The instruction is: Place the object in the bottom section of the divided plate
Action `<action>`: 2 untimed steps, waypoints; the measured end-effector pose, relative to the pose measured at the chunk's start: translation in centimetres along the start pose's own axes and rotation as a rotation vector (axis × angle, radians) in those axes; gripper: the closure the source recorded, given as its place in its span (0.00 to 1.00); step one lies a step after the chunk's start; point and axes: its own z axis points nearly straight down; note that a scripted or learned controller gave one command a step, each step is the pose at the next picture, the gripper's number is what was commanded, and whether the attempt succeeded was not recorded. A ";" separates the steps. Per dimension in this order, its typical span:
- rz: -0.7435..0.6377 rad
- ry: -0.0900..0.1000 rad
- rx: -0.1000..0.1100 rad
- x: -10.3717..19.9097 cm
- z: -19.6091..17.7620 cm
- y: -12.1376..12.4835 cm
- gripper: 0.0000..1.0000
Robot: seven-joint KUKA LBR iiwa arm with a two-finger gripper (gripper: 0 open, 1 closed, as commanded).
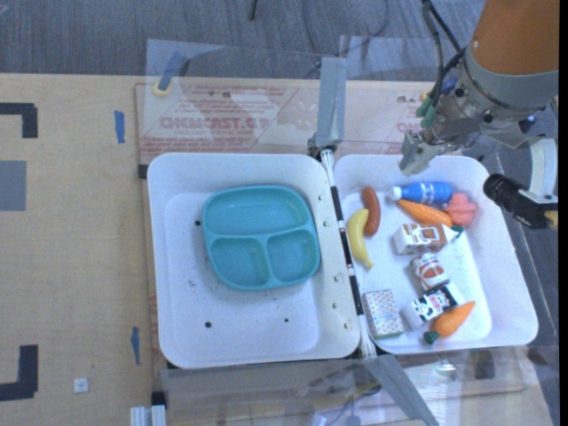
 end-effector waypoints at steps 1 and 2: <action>0.132 0.001 0.002 -2.7 -2.3 -8.2 1.00; 0.232 0.000 0.001 -8.5 1.1 -10.2 1.00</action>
